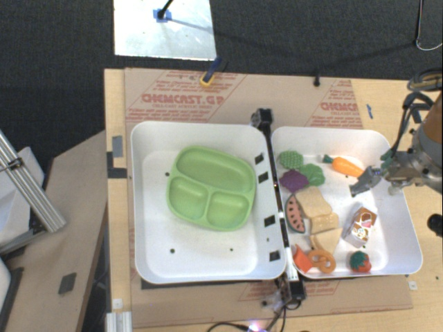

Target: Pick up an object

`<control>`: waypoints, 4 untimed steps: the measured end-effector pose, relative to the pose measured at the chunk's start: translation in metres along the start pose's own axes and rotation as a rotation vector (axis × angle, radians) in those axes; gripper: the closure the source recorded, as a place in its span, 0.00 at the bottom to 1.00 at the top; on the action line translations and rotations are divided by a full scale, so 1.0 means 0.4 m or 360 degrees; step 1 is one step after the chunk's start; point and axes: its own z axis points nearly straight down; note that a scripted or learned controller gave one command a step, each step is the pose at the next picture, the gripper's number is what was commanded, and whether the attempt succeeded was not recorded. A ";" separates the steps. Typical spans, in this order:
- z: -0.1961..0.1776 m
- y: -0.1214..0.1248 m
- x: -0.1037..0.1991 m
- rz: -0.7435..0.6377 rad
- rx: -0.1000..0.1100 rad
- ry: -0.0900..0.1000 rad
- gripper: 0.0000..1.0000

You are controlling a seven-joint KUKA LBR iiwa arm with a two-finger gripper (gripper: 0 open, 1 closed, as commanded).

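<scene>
- One gripper (pixel 365 180) hovers over the right bin (pixel 405 227), near its 2 o'clock side; whether it is wide or narrow, I cannot tell.
- The carrot (pixel 345 165) lies close at 10 o'clock, its long axis running from 10 to 4 o'clock.
- The small box (pixel 360 227) lies at 6 o'clock.

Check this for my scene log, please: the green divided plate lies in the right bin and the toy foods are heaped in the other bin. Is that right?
Not quite. The camera view shows the green divided plate in the left bin, not the right. The toy foods, such as the carrot, are in the right bin.
</scene>
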 end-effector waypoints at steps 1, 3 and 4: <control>-0.015 0.006 0.001 -0.0005 -0.0019 -0.0004 0.00; 0.233 0.021 -0.029 -0.0002 -0.0014 -0.0002 0.00; 0.341 0.018 -0.055 0.0000 -0.0028 -0.0011 0.00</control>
